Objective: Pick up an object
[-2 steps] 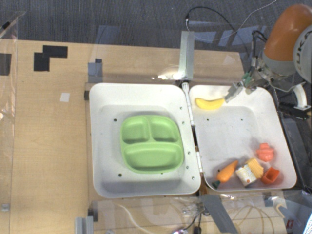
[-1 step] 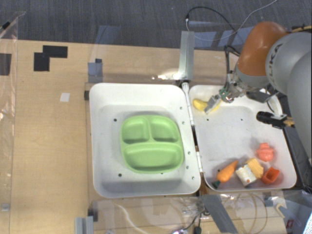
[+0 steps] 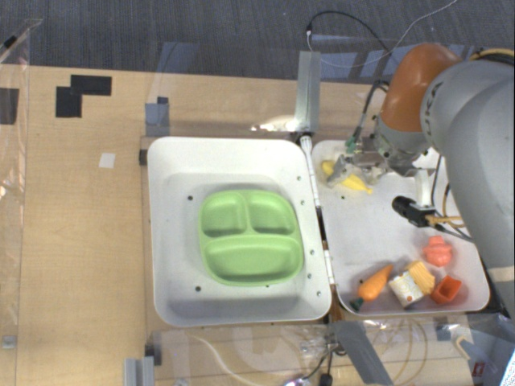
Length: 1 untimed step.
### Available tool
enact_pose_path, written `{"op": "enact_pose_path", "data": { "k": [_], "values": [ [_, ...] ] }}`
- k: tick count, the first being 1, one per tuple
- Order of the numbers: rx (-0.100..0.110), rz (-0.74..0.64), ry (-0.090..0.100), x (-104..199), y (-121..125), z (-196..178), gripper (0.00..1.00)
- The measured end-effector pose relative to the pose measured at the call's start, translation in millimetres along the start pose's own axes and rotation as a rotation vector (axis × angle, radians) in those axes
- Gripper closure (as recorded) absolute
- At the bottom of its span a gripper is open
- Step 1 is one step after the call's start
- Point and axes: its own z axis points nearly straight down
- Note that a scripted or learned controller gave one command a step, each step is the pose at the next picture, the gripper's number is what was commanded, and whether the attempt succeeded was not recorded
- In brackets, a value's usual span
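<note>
My gripper [image 3: 348, 167] is low over the far left corner of the right bin [image 3: 362, 240]. A yellow toy [image 3: 356, 185] lies right under it, partly hidden, and another bit of yellow [image 3: 327, 168] shows just to the gripper's left. Whether the yellow toy is between the gripper's parts cannot be made out. Along the near edge of the same bin lie an orange carrot [image 3: 374, 283], a yellow and white corn-like piece [image 3: 410, 284] and a red-orange piece [image 3: 447, 289]. A pink rounded toy [image 3: 437, 250] rests a little farther back.
The left bin [image 3: 173, 215] holds a green divided plate [image 3: 250, 236] at its middle. A metal post [image 3: 308, 95] stands behind the ridge between the two bins. The grey arm [image 3: 475, 135] covers the right bin's far right side.
</note>
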Motion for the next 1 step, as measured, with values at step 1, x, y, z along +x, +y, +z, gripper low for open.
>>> {"op": "enact_pose_path", "data": {
  "k": [1],
  "values": [
    [0.01,-0.005,0.001,1.1,-1.7,-9.0,1.0]
  ]
}}
